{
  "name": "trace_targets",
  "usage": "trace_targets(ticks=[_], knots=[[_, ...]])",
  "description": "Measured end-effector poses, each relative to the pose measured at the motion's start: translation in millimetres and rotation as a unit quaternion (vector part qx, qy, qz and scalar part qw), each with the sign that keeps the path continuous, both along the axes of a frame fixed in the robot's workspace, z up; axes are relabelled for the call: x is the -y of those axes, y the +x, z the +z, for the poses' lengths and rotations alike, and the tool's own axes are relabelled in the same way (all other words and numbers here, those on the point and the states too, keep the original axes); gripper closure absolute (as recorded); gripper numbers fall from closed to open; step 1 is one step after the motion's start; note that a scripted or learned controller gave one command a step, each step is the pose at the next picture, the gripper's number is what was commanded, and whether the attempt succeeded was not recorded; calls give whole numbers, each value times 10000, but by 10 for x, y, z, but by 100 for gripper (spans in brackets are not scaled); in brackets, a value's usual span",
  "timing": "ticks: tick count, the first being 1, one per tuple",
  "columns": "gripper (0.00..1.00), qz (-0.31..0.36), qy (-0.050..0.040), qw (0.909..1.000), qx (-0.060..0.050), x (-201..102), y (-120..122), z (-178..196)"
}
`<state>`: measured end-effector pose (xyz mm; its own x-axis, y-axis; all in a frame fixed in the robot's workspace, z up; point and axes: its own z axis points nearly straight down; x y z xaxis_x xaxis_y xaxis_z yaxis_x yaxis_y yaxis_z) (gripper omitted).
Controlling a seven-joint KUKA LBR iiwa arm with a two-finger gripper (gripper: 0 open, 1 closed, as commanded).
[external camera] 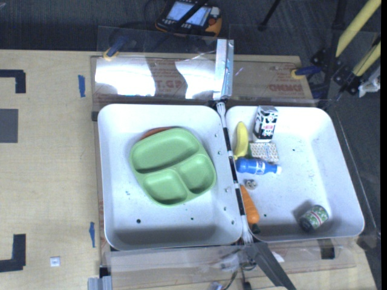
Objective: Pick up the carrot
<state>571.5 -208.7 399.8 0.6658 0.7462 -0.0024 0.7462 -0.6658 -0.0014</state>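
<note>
The carrot (249,205) is orange with a dark tip. It lies lengthwise along the left wall of the right bin (338,162), near that bin's front corner, with its dark tip pointing toward the front. A blue bottle (257,167) lies just behind it.
The right bin also holds a yellow banana (241,138), a black-and-white carton (265,122), a small patterned packet (265,151) and a green can (313,217) at the front right. A green divided plate (173,165) lies in the left bin (115,180).
</note>
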Motion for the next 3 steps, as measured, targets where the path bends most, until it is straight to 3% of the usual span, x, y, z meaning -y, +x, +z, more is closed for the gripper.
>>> trace_targets(ticks=[1, 2, 3], knots=[[0, -1027, -8, 9947, 9, 25, -241, 339], [0, -1913, 5, 9815, -15, 150, -892, -585], [0, -2380, -7, 9713, -3, 148, -905, 339]])
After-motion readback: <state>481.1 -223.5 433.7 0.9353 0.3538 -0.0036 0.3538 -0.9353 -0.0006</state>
